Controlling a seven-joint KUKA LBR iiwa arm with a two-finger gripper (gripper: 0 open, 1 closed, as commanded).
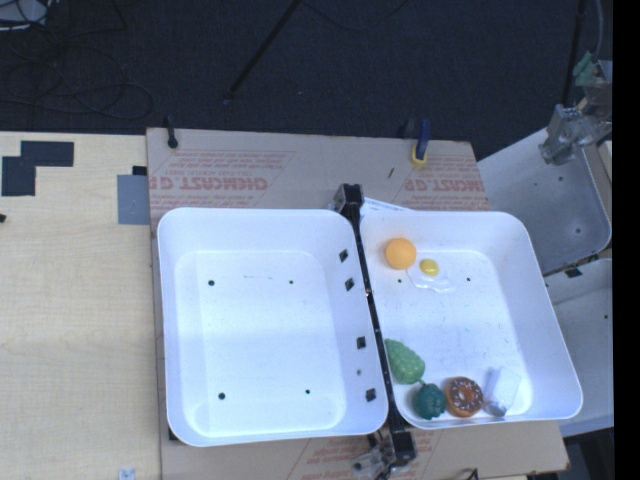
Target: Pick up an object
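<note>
With the arm [575, 133] parked at the upper right, jaws' state indeterminate, the approach step is pending: the orange ball [400, 253] lies in the right bin [545, 298], and the next move requires descent over it.

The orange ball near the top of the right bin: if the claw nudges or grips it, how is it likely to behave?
The orange ball looks round and smooth, so it would probably roll at a nudge. It sits on open floor in the right bin, apart from the small yellow piece, so little would stop it. Its curved sides may slip from a pinch.
</note>
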